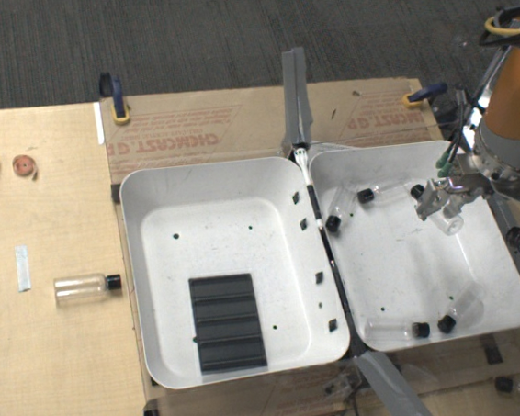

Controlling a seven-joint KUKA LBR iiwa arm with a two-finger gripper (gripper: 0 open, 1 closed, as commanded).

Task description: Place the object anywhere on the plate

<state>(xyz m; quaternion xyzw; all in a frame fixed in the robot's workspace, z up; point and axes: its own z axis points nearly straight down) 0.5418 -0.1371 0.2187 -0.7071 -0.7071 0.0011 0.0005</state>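
The grey arm with its orange band (510,102) reaches in over the upper right part of the right-hand shallow white bin (488,266). Its two-finger gripper (442,204) hangs low there, with a clear plastic bottle with a black cap (435,207) right at its tip (whether the bottle is actually clamped, I cannot tell). Several more clear, black-capped bottles (434,325) lie scattered in the same bin. The dark ribbed rectangular plate (227,322) lies flat in the left-hand white bin (155,260), near its front edge, well apart from the gripper. Another clear bottle (87,285) lies on the wooden bench (56,381), left of the bins.
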